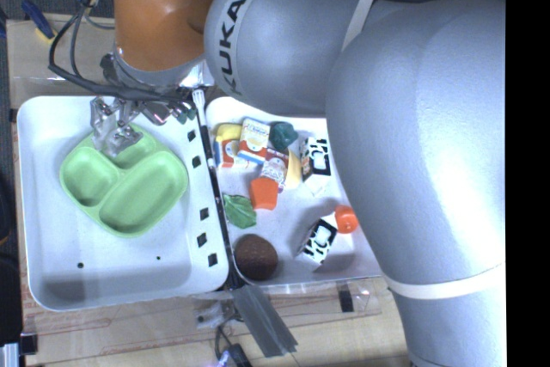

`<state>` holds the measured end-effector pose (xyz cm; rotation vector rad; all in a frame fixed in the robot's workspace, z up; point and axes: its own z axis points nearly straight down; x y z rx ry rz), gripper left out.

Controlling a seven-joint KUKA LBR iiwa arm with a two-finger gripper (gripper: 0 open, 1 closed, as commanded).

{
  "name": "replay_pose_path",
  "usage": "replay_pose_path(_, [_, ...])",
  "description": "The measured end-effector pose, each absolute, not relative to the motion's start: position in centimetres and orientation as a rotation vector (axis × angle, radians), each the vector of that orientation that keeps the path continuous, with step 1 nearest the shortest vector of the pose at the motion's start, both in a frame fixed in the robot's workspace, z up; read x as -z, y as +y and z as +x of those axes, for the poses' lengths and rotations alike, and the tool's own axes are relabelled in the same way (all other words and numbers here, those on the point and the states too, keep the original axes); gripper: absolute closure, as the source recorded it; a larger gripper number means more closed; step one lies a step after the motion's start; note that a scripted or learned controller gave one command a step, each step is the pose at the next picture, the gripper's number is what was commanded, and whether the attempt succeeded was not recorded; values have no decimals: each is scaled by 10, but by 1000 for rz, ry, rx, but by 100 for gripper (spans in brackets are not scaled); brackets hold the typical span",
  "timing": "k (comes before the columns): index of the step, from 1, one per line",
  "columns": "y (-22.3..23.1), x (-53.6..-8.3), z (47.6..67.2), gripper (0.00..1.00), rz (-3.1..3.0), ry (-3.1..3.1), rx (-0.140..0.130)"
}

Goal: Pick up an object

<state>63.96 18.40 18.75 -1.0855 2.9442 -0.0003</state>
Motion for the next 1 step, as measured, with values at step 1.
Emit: replay_pose_path(1, [217,-159,631,100,-1039,2966,-1])
